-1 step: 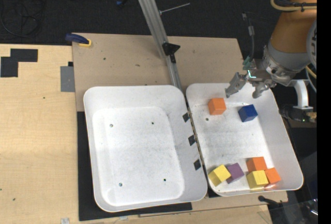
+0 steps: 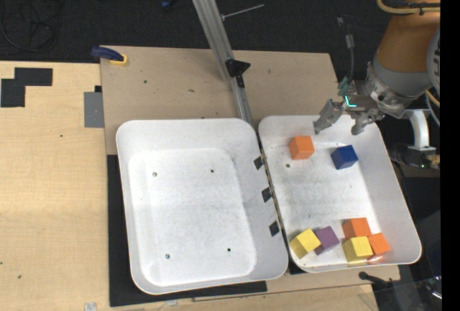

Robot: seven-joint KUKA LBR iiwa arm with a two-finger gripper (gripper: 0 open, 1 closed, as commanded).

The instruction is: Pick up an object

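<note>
Blocks wait in the right-hand bin [image 2: 402,195]: an orange block [image 2: 302,147] and a blue block [image 2: 344,156] lie just below the end effector [image 2: 345,121], which hangs spread open and empty over the bin's far edge, so the approach step seems in hand. Next it must drop over one block and close. The wooden bench [image 2: 165,83] carries both white bins, with dark floor and cables beyond.
</note>
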